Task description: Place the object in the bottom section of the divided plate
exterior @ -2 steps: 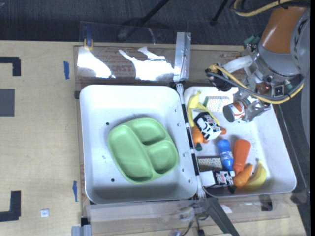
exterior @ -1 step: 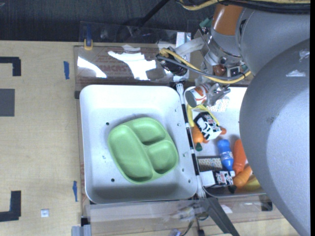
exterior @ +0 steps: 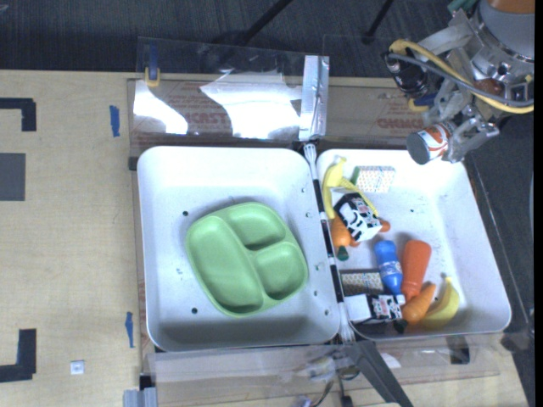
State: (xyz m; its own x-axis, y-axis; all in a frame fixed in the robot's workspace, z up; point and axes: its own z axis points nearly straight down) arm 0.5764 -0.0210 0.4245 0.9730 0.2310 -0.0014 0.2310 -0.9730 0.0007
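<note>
A light green divided plate [exterior: 245, 258] lies in the left bin [exterior: 165, 185], with one large section on its left and two smaller ones on its right. My gripper [exterior: 451, 136] hangs over the back right corner of the right bin [exterior: 475, 219], well away from the plate. It is shut on a small red and white can [exterior: 430, 143], whose grey end points left. The can is lifted off the bin floor.
The right bin holds a banana [exterior: 332, 177], a black and white cow toy [exterior: 361, 215], a blue bottle [exterior: 389, 266], an orange carrot-like piece [exterior: 416, 266], a second banana [exterior: 446, 303] and a small box [exterior: 384, 307]. A clear plastic sheet [exterior: 233, 100] lies behind the left bin.
</note>
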